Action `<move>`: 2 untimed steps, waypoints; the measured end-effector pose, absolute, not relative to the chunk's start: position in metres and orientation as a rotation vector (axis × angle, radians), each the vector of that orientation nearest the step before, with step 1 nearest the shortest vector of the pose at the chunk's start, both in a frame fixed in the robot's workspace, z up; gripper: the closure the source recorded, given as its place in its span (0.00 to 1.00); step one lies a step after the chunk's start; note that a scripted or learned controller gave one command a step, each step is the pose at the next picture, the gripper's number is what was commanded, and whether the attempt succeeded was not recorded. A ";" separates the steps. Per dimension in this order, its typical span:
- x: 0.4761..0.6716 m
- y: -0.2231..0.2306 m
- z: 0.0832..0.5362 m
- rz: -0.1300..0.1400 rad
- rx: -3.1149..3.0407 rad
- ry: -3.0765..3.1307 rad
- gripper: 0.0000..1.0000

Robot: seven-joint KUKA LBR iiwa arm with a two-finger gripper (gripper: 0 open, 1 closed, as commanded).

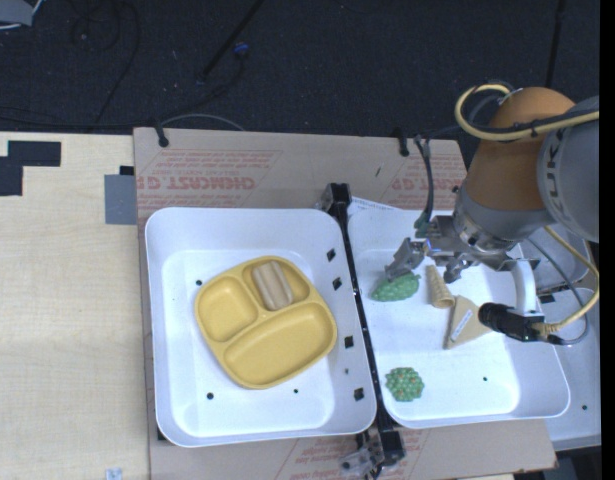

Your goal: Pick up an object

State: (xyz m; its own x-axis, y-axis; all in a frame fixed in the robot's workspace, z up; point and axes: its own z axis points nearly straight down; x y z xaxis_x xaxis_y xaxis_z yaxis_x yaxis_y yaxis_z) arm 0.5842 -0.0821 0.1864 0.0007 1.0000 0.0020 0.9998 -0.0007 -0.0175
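- Two white bins side by side on bench: left bin (177,268), right bin (537,388), black divider clips (347,268) along shared edge.
- Arm (522,163) in from right, orange band above wrist, grey wrist body low over upper part of right bin.
- Gripper (419,260) angled down-left, fingers (400,264) spread apart, nothing seen between them.
- Left fingertip just above and touching-close to upper green lumpy piece (396,288); contact not resolvable at this resolution.
- That green piece in right bin, near divider, upper-left region of bin floor.
- Second green lumpy ball (404,383) lower in same bin, well apart from gripper, near front wall.
- Two tan cone-like pieces in right bin: small one (440,290) just right of upper green piece, under wrist; larger wedge (465,323) below-right of it, partly touching black cable fitting (507,320).
- Yellow cable loop (482,108) over top of orange band; more cables trailing off right side of wrist.
- Left bin: yellow compartment tray (262,353), tilted diagonally, three sections.
- Tan oblong item (275,285) lying in tray's upper-right small compartment; other two compartments show bare yellow.
- Cardboard sheet (247,173) with red printing under both bins, light wood bench (57,318) to left.
- Dark floor with loose cables behind bench at top.
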 end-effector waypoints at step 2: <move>0.588 -0.079 0.150 0.007 -2.216 -2.218 0.00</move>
State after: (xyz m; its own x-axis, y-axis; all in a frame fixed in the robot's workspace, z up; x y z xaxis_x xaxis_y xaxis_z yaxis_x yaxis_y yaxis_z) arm 0.5883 -0.0792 0.1501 -0.0006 1.0000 0.0010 1.0000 0.0006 -0.0075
